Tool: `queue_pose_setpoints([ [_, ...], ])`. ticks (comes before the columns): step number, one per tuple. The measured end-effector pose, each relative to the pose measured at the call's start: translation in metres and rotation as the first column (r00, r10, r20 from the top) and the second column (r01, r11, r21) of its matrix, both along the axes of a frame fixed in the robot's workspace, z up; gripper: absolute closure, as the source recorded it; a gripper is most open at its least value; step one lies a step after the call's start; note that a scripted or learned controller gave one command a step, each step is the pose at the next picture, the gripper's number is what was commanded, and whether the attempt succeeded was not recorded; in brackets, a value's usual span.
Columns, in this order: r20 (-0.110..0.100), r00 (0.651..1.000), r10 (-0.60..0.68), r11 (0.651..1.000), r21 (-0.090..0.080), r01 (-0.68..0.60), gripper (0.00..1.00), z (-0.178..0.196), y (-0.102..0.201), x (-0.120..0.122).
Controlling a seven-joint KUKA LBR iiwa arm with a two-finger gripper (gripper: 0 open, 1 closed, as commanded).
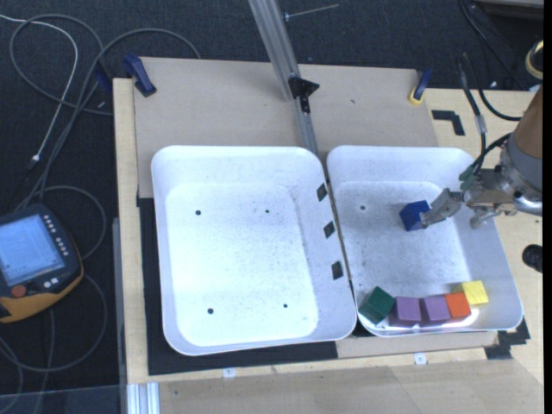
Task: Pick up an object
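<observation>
We see the tool reaching into the right bin from the right, its fingers spread; one fingertip sits against the blue block, which is not between them. That block is in the bin's upper middle. Along the near edge lie a green block, two purple, an orange and a yellow. The left bin sits beside it on the worktop.

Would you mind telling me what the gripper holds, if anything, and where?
It cannot be told: the gripper touches the blue block at its right side, but no clamp shows.
</observation>
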State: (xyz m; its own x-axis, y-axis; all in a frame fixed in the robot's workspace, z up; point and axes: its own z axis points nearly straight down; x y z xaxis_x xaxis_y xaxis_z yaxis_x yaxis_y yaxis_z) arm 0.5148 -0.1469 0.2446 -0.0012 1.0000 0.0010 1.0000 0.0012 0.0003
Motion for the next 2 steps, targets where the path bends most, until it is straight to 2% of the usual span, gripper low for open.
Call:
queue_pose_setpoints([
  [1,0.000,1.000,0.000,1.000,0.000,0.000,0.00,0.000,0.000,0.000],
  [2,-0.004,1.000,0.000,1.000,-0.001,0.000,0.00,-0.104,-0.022,0.063],
])
